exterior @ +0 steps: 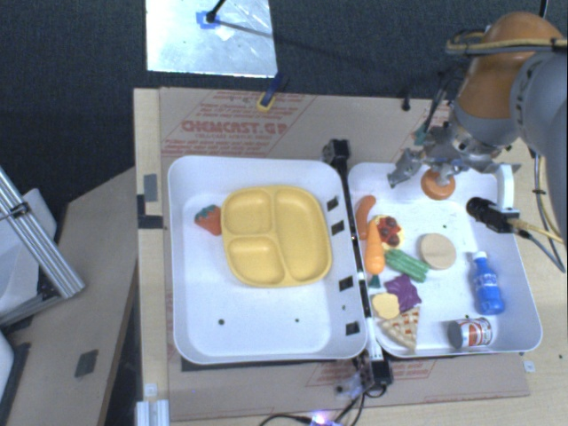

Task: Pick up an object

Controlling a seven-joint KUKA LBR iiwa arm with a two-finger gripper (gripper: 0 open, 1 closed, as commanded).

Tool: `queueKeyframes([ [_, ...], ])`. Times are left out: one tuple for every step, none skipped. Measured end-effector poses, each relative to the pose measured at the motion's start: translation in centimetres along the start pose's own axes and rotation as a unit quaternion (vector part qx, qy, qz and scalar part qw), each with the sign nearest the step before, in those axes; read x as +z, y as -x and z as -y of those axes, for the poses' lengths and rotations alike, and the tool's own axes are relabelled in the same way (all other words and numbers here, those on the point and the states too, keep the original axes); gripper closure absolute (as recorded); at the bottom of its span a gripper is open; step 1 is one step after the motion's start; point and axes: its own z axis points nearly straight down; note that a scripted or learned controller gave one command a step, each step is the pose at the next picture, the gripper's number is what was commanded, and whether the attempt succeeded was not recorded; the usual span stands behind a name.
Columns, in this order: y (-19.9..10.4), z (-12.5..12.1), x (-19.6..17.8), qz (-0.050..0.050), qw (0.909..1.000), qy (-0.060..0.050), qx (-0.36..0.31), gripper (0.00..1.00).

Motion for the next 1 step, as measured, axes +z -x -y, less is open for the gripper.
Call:
queueKeyframes([
  [-0.8,0.7,5.13,-0.001,1.0,-0.001,0.0,0.0],
])
